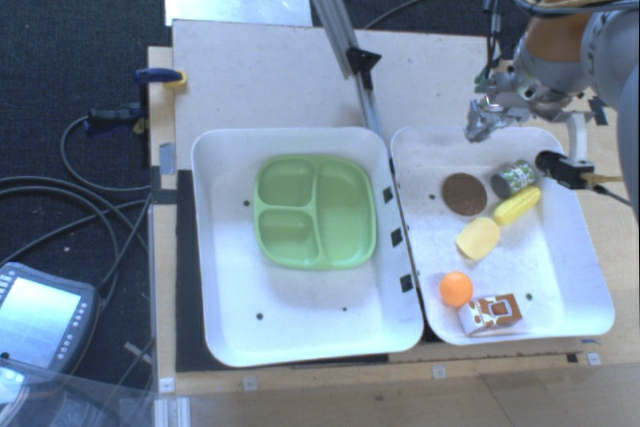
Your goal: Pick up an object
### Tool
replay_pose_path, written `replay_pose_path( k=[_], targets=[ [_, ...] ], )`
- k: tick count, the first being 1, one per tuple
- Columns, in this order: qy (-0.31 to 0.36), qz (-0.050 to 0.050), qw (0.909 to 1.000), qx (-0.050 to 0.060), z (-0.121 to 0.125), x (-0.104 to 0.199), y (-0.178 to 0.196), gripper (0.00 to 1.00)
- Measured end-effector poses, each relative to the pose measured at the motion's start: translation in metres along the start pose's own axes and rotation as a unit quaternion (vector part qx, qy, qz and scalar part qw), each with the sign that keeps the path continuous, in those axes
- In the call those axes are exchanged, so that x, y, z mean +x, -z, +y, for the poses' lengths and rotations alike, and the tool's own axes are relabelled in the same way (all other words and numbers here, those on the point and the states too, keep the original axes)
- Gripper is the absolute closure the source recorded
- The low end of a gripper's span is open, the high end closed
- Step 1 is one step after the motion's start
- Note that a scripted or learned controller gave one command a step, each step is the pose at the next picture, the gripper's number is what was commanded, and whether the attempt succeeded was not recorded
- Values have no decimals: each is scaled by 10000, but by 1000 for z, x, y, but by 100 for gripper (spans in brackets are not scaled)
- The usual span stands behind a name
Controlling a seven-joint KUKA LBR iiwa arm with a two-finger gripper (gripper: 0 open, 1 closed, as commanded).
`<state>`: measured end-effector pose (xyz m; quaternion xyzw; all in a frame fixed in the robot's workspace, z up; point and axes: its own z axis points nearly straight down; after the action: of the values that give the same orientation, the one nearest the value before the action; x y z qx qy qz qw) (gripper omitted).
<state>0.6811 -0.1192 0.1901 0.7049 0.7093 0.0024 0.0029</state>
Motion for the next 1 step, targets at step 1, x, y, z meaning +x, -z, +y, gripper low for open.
replay_pose_path(
  k=[1],
  targets=[
    [7, -6, 10000, -14, -1, -1, 65, 100]
  ],
)
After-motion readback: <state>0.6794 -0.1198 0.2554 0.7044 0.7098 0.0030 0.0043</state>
